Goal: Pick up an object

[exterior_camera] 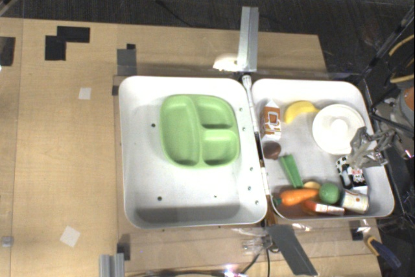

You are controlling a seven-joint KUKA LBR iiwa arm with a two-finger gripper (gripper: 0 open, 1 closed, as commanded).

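In the camera view, the hand hovered with its fingers spread, holding nothing, over the right bin, just above a black-and-white carton. Crowding by the plate and bottle could spoil a grasp.

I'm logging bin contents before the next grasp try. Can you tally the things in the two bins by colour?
Green: 3 – divided tray, cucumber-like stick, small round fruit
White: 1 – plate
Yellow: 1 – banana
Orange: 1 – carrot
Brown: 1 – carton
Black-and-white: 1 – small item
Total: 8 told apart; the pile's other pieces are unclear.
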